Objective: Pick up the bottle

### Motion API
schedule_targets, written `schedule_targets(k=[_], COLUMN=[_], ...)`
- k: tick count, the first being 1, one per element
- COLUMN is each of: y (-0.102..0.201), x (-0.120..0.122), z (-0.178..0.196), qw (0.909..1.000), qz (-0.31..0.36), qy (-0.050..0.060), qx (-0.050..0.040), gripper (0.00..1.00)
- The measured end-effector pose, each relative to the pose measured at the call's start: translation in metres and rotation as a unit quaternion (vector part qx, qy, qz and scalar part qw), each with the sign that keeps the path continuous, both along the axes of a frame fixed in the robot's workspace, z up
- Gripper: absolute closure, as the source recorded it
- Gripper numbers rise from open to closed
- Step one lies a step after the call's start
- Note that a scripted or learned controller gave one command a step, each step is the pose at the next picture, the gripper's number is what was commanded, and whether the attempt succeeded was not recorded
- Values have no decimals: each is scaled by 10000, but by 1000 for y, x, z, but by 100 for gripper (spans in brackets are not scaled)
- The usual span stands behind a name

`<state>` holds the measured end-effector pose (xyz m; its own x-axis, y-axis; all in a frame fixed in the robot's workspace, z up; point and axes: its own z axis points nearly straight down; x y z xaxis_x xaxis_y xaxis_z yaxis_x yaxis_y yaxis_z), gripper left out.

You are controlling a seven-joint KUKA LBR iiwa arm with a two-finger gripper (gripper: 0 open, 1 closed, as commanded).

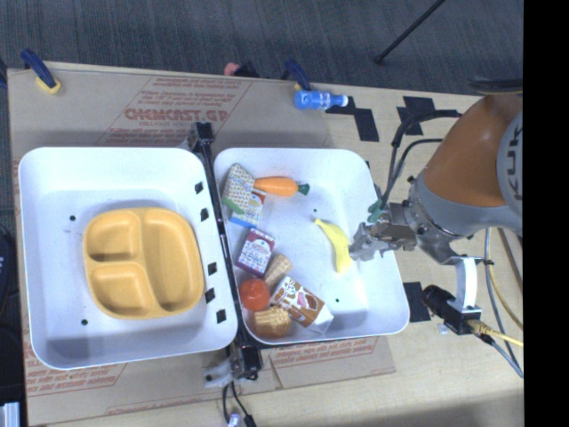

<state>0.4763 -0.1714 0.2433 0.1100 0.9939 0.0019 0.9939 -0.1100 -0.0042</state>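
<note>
A small bottle-like item with a patterned label and a green end [240, 192] lies in the right bin [384, 314], near its left wall, next to a carrot [276, 186]. My gripper [366, 244] hangs over the right side of that bin, just right of a yellow banana [336, 243]. It is well apart from the patterned item, with nothing seen in it. The grey wrist and orange band [471, 163] stretch off to the right.
The right bin also holds a purple box [255, 252], a red tomato [254, 294], a bread piece [271, 322] and a brown carton [300, 302]. A yellow divided plate [142, 261] lies in the left bin [44, 176]. A blue clamp [313, 100] sits behind the bins.
</note>
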Motion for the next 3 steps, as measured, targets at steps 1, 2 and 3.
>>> schedule_targets(k=[1, 2, 3], y=[-36, -9, -30], x=[0, 0, 0], z=[32, 5, 12], qw=[9893, 9952, 9858], qz=[-1458, -983, -1678], qy=[0, 6, -1], qx=[-17, -8, -16], gripper=[100, 100, 100])
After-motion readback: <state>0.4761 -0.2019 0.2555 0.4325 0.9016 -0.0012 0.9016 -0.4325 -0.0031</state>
